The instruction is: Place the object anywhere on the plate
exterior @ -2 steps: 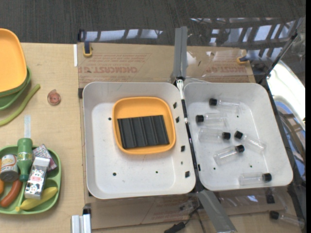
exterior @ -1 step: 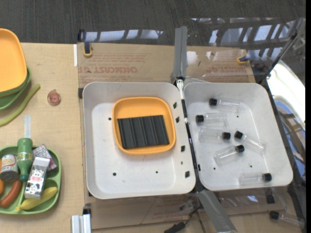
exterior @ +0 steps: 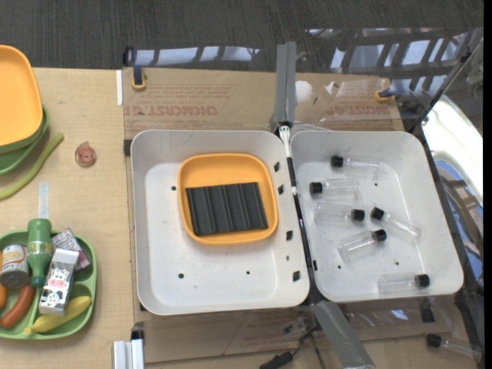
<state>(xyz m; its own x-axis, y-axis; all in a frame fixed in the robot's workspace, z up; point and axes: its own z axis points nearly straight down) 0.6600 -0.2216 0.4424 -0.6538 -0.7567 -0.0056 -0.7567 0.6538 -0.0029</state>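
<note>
Surface: tan bench (exterior: pixel 84 206), with brown cardboard (exterior: pixel 200 102) under the bins, its print mirrored. Dark carpet floor (exterior: pixel 192 10) runs across the top of the frame. A metal frame with blue panels (exterior: pixel 392 52) sits upper right. A grey post (exterior: pixel 285 83) rises between the bins at their far edge.

Hard to read:
- gripper state: can't tell from this frame
- stacked orange and green dishes (exterior: pixel 15 114) at upper left are cut off by the frame edge
- lower right corner is clutter outside the bench, can't resolve it
- vial bodies are clear on white, so only the black caps read well

Containers:
- left bin (exterior: pixel 154 283): orange plate (exterior: pixel 192 177) in its upper middle, with a black ribbed mat (exterior: pixel 227 208) lying flat on the plate and covering most of it
- right bin (exterior: pixel 430 206): six clear vials with black caps, lying loose, all well apart from the plate. One is at upper left (exterior: pixel 354 162), one below it (exterior: pixel 332 187), three are clustered mid-bin (exterior: pixel 340 212) (exterior: pixel 396 223) (exterior: pixel 360 243), one is at lower right (exterior: pixel 400 283).
- green compartment tray (exterior: pixel 77 317) at lower left holds toy food: green bottle (exterior: pixel 38 248), can (exterior: pixel 12 260), small carton (exterior: pixel 55 287), sausage (exterior: pixel 17 307), banana (exterior: pixel 58 317)

A small pink round item (exterior: pixel 85 154) sits on the bench left of the left bin.
</note>
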